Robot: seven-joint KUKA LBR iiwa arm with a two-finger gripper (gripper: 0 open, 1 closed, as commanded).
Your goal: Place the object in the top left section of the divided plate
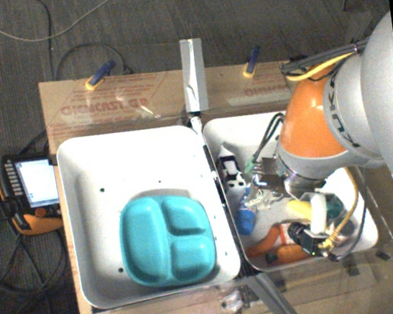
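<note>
Low in the right bin (pixel 371 237), the end effector (pixel 260 193) hangs under the arm (pixel 336 118), whose grey bulk and orange band cover much of that bin; whether it is open, closed or gripping something cannot be told, since the wrist and cabling hide it.

By size, the tabletop (pixel 123 101) comes first, a brown board carrying two shallow white bins side by side. Next is the left bin (pixel 82 169), then the right one. Inside the left bin, toward its lower middle, lies the divided plate (pixel 167 240), turquoise, with one long section on its left and two smaller ones on its right; it looks bare.

The small things sit in the right bin, crowded near the end effector: an orange object (pixel 286 252) along the bottom wall, a yellow object (pixel 299 208) beside the wrist, a blue object (pixel 245 221) near the bin's left wall, and a black-and-white item (pixel 229 170) above it. Which of these is the task's object cannot be told.
</note>
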